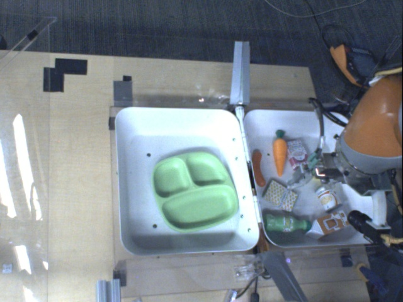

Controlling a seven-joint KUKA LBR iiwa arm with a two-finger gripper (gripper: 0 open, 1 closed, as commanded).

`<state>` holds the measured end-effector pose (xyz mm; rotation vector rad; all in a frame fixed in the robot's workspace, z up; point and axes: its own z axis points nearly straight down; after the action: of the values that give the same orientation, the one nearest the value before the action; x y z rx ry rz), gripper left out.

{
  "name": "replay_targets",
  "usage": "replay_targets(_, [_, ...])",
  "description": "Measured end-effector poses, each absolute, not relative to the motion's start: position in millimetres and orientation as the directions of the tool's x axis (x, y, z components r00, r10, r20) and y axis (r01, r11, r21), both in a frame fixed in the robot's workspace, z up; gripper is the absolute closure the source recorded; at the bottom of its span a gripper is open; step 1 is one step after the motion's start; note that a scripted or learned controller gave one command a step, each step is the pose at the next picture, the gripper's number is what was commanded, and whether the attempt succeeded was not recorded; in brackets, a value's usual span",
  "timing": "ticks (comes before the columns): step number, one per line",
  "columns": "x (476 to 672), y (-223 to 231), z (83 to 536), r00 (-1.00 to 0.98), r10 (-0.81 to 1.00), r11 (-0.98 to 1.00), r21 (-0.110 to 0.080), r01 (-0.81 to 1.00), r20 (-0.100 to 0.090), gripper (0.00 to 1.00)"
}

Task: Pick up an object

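Toy carrot, right-centre: light, rigid, smooth; best pinched mid-body. Tool beside it; openness impossible to tell.

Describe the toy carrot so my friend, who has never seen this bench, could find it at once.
Find the right white bin, the one cluttered with small items. Near its far wall lies the carrot, its green top pointing away from the camera. It is bright orange and tapered, unlike the darker sausage-like thing to its left.
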<state>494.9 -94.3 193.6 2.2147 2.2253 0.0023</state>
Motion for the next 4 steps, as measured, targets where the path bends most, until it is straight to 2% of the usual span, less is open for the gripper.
replay_targets(1, [528.3,-85.8,117.9,-0.097,0.995,0.097,0.002,0.995,0.0,0.0])
replay_targets(2, [523.3,-52.4,229.4,-0.092,0.996,0.092,0.007,0.996,-0.001,0.0])
replay_targets(3, [561.6,-105.8,104.6,-0.244,0.97,0.244,0.015,0.97,-0.004,0.0])
replay_targets(4, [623.0,-106.8,88.6,-0.22,0.975,0.22,0.011,0.975,-0.004,0.0])
